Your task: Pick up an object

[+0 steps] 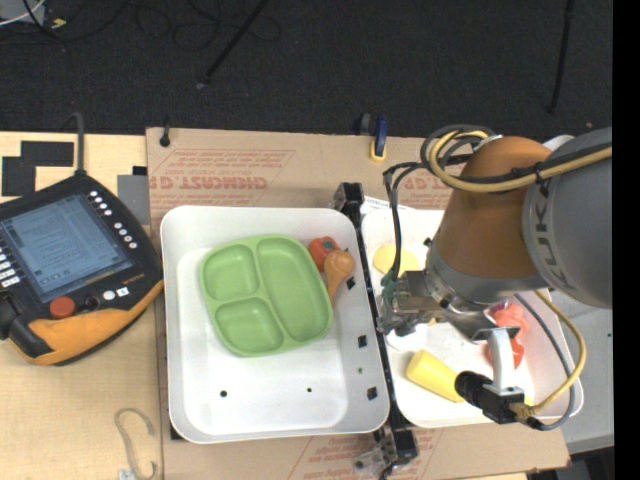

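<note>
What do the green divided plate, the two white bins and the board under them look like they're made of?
The green divided plate looks like moulded plastic: uniform colour, soft sheen, rounded compartment walls. The left white bin and the right white bin also look plastic, smooth and semi-glossy, with small dark holes in the left one's floor. The board seems to be corrugated cardboard: matte brown with red printed lettering.
</note>
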Motion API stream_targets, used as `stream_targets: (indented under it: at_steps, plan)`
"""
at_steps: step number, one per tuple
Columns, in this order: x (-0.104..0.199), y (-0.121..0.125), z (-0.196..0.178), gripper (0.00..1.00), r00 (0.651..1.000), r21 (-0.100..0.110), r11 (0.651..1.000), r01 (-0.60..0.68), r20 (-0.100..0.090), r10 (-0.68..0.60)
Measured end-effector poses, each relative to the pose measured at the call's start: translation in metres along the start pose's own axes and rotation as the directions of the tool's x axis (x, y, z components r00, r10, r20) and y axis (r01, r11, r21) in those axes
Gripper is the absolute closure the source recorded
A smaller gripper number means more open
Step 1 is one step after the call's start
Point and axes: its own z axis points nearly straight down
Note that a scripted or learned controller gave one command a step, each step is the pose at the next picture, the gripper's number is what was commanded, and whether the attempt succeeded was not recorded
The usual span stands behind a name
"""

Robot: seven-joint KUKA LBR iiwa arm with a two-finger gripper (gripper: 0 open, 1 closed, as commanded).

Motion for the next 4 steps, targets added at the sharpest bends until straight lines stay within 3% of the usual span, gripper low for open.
stream_targets:
  at_steps: [1,4]
  plan:
    - [-0.007,-0.009,0.013,1.0,1.0,0.003,1.0,-0.001,0.001,0.001]
    - [-0.003,0.001,0.005,1.0,1.0,0.001,1.0,0.0,0.0,0.0]
